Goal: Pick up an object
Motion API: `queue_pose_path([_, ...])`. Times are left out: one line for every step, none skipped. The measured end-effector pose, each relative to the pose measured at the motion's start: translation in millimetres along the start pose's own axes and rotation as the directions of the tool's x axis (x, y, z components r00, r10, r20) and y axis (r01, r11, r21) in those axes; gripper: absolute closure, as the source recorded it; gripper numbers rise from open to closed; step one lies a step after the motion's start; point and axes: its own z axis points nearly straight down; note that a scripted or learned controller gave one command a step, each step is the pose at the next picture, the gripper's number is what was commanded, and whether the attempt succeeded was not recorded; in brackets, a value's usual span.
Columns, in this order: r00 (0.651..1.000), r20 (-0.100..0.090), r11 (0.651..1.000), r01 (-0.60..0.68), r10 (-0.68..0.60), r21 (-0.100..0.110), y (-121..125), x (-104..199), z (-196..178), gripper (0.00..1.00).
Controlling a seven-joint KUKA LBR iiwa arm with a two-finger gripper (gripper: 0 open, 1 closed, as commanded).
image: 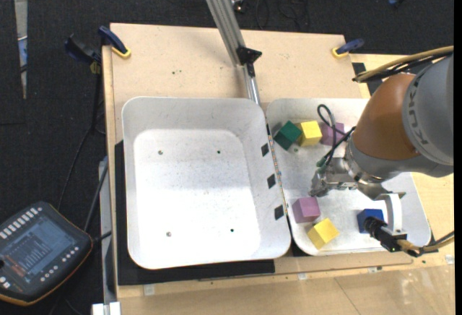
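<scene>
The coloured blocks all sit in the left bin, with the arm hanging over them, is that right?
Not quite. The camera view shows the blocks, such as the green block and a yellow block, lying in the right bin, not the left bin. The arm does hang over them.

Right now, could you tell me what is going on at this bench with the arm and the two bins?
The grey and orange arm reaches in from the right over the right-hand bin, with its gripper low among the blocks. That bin holds a green block, two yellow blocks, a purple block, another purple one near the back, and a blue block. The gripper sits just above the nearer purple block, and nothing looks lifted yet. The left-hand bin sits alongside.
</scene>
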Motion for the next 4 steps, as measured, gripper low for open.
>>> queue_pose_path([1.0,0.001,1.0,0.0,0.0,-0.004,-4,-7,-47,1.0])
queue_pose_path([1.0,0.001,1.0,0.005,-0.005,-0.007,1,2,-105,1.0])
queue_pose_path([1.0,0.001,1.0,0.004,-0.004,-0.003,2,2,-124,1.0])
queue_pose_path([1.0,-0.001,1.0,0.008,-0.008,0.001,1,47,-117,1.0])
